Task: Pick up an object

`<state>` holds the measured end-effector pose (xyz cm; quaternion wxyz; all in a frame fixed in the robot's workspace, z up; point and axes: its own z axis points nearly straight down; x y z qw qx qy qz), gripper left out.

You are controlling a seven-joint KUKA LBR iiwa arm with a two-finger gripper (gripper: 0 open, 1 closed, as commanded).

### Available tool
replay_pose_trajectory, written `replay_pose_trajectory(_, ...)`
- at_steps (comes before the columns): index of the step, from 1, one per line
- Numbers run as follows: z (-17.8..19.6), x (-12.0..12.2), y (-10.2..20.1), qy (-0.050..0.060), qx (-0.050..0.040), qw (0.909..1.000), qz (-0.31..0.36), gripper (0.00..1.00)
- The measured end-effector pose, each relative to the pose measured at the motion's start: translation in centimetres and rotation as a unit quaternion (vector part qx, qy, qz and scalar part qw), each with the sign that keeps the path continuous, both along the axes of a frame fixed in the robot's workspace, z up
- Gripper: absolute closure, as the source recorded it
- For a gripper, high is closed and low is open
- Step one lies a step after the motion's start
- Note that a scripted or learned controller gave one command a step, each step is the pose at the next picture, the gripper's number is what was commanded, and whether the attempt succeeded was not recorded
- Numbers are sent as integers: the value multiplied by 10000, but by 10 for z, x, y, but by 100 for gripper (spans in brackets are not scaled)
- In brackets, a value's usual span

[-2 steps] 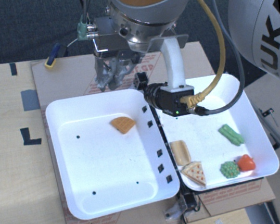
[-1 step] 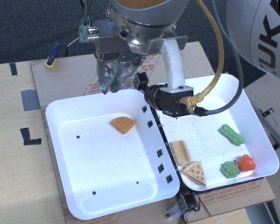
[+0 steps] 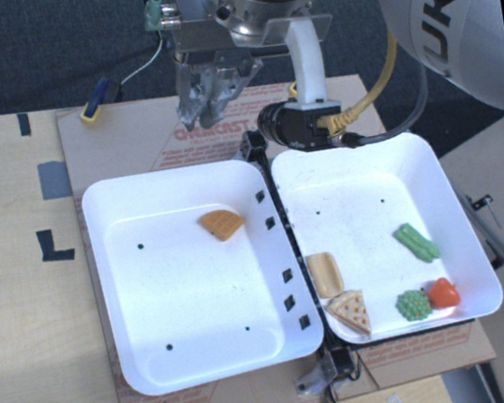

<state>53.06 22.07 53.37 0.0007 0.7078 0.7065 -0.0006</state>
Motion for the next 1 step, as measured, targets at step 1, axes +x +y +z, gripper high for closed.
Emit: replay_pose_trajectory(1, 1, -45, -26, 14, 7, 10000, 13, 100)
